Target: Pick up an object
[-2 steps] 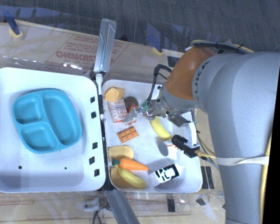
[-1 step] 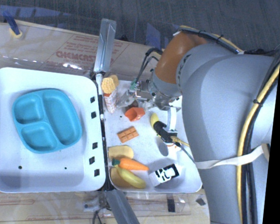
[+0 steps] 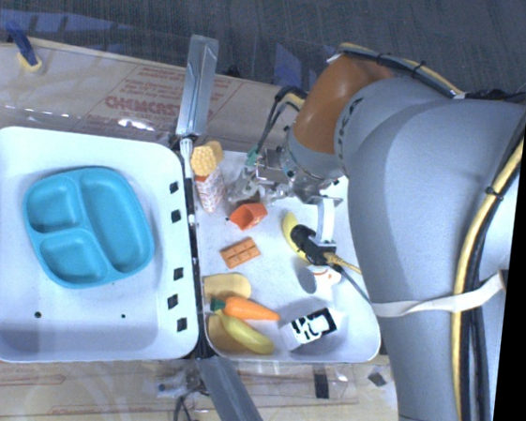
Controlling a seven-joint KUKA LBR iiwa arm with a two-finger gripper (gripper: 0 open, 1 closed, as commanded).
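- Where the right bin meets its near rim, a yellow banana is lodged, with a carrot laid touching it just behind.
- Black-and-white box: set beside the carrot, toward the arm's side of the bin.
- Pale bread slice: placed just behind the carrot, close to the wall shared with the left bin.
- Blue divided plate: kept alone in the left bin, well apart from the claw.
- Brown cracker: laid flat at mid-bin, apart from its neighbours.
- Short yellow piece: placed near the orange-red piece, on the arm's side.
- Orange-red piece: judged the likeliest pick. It is found in the far half of the right bin, just in front of the claw and clear of the cracker. It is taken to be toy food: light, stiff, smooth, somewhat slippery, not fragile. A hold across its narrower sides, low on the body, is advised so that it is not squeezed out.
- Claw: set low over the far end of the right bin, beside a small bottle. Whether it is apart, together or clamped on anything cannot be told.
- Corn cob: tucked in the far corner, just behind the bottle.
- Table: seen beyond both bins.
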